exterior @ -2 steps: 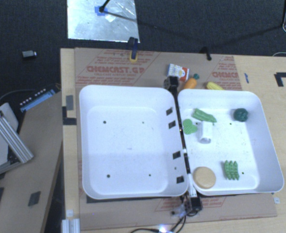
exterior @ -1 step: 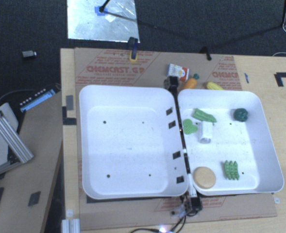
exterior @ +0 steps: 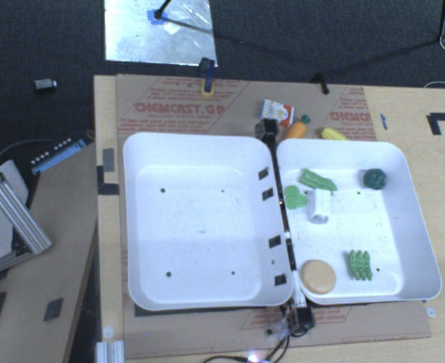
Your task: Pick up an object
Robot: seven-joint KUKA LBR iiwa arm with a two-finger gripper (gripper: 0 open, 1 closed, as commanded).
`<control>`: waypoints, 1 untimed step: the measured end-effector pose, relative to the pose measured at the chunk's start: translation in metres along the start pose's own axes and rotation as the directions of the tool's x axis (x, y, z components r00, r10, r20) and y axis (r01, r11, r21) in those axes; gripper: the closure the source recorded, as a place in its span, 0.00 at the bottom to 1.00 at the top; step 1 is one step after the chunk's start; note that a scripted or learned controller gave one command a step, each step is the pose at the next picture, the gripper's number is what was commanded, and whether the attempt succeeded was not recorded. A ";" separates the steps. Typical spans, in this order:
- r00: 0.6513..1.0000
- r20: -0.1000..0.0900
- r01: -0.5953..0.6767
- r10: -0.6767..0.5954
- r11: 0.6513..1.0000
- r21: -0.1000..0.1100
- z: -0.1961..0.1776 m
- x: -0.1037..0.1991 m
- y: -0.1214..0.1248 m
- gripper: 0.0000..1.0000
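How wide the gripper stands, and whether it has anything in its grasp, cannot be told from this view, so the pick is best judged as not yet begun. The candidates all lie in the right bin [exterior: 417,216]. Nearest the divider are a small green leaf-shaped piece [exterior: 295,197] and a white cylinder [exterior: 319,205], which lie just beside each other, with a long green pod [exterior: 316,179] close above them. That cluster looks awkward, since closing on one piece would likely nudge its neighbours. Better targets stand apart: the dark teal ball [exterior: 374,178] towards the far corner, the ridged green piece [exterior: 360,265], and the tan round disc [exterior: 318,276] near the front corner. The disc sits close to the bin wall and looks flat, so it may slip out of a pinch. The ridged green piece seems the soundest choice, with bare floor around it. Come straight down over its middle, align the pinch across its narrower width, and close fully before lifting. The left bin [exterior: 199,218] lies beside it, and an orange item [exterior: 296,130] and a yellow item [exterior: 332,134] rest on the board beyond the bins.
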State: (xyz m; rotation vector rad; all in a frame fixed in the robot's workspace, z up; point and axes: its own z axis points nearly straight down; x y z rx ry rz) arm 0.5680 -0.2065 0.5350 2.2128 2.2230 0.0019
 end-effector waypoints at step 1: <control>1.000 -0.001 0.002 -0.002 1.000 0.000 0.000 0.001 0.054 1.00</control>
